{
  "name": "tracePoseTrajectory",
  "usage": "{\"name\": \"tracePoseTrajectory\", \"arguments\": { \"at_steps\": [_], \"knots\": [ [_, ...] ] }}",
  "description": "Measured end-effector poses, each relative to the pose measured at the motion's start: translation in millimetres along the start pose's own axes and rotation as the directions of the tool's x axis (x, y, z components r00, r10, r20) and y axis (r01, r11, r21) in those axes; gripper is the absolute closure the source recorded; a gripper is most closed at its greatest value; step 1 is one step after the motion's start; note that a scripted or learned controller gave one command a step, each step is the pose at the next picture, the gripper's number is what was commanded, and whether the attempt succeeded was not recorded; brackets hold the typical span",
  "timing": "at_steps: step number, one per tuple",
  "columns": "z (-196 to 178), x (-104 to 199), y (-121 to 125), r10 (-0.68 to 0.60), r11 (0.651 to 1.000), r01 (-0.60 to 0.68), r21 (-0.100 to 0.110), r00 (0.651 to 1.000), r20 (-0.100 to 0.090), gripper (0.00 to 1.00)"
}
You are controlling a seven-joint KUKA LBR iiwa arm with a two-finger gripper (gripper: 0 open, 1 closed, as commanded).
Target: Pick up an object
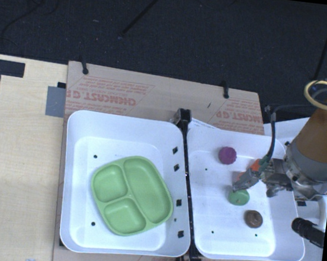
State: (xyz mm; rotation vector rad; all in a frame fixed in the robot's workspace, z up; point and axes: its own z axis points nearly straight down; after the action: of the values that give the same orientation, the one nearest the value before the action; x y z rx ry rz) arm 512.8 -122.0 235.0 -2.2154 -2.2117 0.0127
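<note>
1. We see a small round green object [239, 197] lying in the right shallow white bin [267, 249], touching the tip of the gripper [246, 181].
2. We cannot tell how the gripper is set, or whether it grips anything.
3. We count three small objects there: the green one, a purple ball [227, 155] and a brown disc [253, 219].
4. We count two bins; the left shallow white bin [84, 140] holds one green three-compartment plastic plate [131, 195].

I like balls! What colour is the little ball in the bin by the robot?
Purple-magenta: the ball shows clearly in the camera view.
</note>
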Motion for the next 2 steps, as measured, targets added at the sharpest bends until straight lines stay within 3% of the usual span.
{"name": "tracePoseTrajectory", "arguments": {
  "at_steps": [1, 2],
  "knots": [
    [-5.7, -0.2, 2.2, -0.002, 1.0, 0.002, -0.012, 1.0, 0.002, 0.0],
    [53.5, 3.7, -6.6, -0.002, 1.0, 0.002, -0.004, 1.0, 0.0, 0.0]
  ]
}}
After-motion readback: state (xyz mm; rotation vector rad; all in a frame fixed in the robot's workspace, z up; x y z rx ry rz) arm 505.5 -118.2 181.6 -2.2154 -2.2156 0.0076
